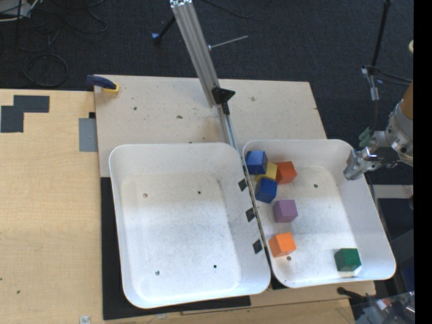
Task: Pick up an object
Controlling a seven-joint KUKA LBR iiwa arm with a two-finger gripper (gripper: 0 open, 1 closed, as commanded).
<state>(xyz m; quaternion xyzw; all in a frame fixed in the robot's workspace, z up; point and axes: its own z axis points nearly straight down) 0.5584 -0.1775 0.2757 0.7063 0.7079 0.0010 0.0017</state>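
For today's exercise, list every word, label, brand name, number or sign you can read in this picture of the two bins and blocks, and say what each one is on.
No words, numbers or brand names can be read here.
The checkered marker atop the slanted metal post is a black-and-white pattern, not text.
The coloured blocks, such as the green block and the purple block, show plain faces.
The gripper bears no readable marking at this size.
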